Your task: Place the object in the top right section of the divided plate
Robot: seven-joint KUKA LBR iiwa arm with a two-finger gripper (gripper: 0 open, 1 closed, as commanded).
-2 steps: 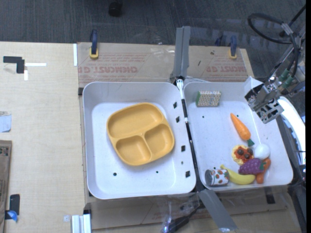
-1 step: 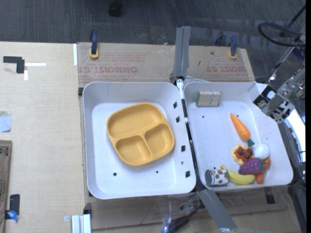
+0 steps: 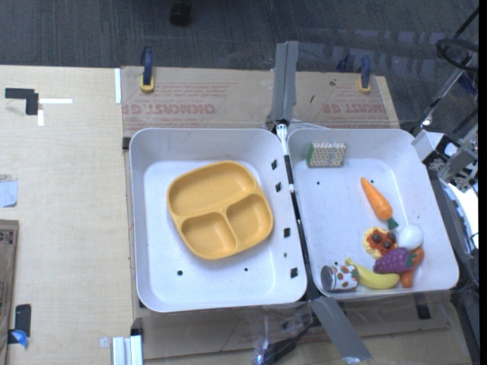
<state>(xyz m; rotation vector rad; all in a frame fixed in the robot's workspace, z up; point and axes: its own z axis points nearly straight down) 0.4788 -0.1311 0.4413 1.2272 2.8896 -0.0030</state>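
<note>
While every toy sits in the right bin [image 3: 426, 204], I see the yellow divided plate [image 3: 220, 209] unfilled; nothing placed.

We see the pincer [image 3: 455, 164] at the outer rim of the right bin [image 3: 426, 175]. Straight out from it the white floor lies open, and only the carrot [image 3: 376, 197] slants across that lane. On the pincer's camera-near side a packed cluster of white ball [image 3: 410, 236], grapes [image 3: 395, 261], banana [image 3: 374, 277] and can [image 3: 339, 277] blocks the corner. Across the joined rims [image 3: 294, 211], farthest from the pincer, bare floor rings the yellow plate [image 3: 220, 209].
</note>
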